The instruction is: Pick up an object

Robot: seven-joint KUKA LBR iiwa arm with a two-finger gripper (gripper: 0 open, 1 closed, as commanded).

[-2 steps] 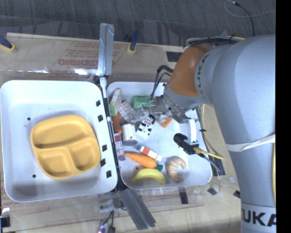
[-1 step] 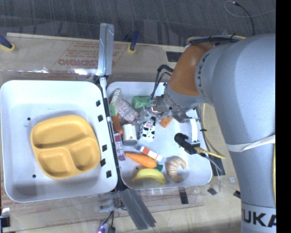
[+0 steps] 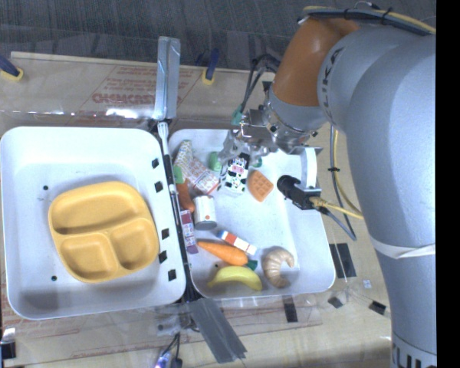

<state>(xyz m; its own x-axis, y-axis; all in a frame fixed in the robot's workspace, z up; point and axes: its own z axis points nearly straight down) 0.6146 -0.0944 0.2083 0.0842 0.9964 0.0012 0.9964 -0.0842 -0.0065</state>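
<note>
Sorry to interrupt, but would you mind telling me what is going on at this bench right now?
The grey robot arm reaches in from the right, its claw low over the back of the right bin, just above a small black-and-white carton. That bin also holds a banana, a carrot and a croissant. The left bin holds a yellow divided tray. Nothing looks lifted yet.

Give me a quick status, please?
Gripper low over right white bin, grip unclear. Black-and-white carton just beneath. Orange waffle, green piece crowd it.
</note>
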